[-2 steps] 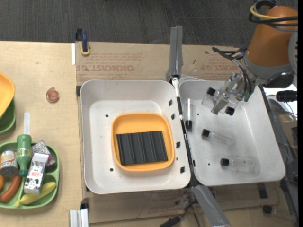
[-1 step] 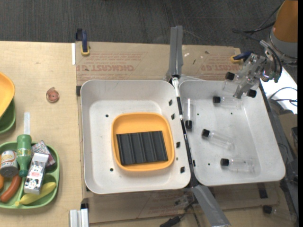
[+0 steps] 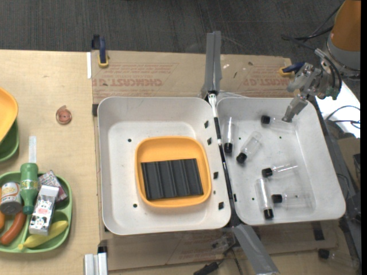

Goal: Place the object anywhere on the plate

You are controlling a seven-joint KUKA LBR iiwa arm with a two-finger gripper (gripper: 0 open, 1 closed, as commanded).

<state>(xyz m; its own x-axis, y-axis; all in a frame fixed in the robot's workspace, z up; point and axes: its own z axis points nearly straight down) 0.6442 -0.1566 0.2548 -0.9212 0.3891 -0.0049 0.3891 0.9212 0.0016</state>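
An orange plate (image 3: 172, 149) with a dark ribbed insert (image 3: 171, 178) lies in the middle of the left bin (image 3: 114, 153). Several clear vials with black caps lie scattered in the right bin (image 3: 321, 171): one (image 3: 227, 132) along its left wall, one (image 3: 250, 146) a little to the right, others (image 3: 281, 169) toward the front. My gripper (image 3: 288, 116) hangs over the right bin's far right corner, fingers together and nothing between them. Its tip is just right of a black-capped vial (image 3: 265, 119).
A green tray (image 3: 43, 234) with toy food and a bottle sits at the front left of the bench, with an orange bowl (image 3: 6, 116) behind it. A metal divider (image 3: 213, 62) stands between the bins at the back. Cables run near the arm at the right.
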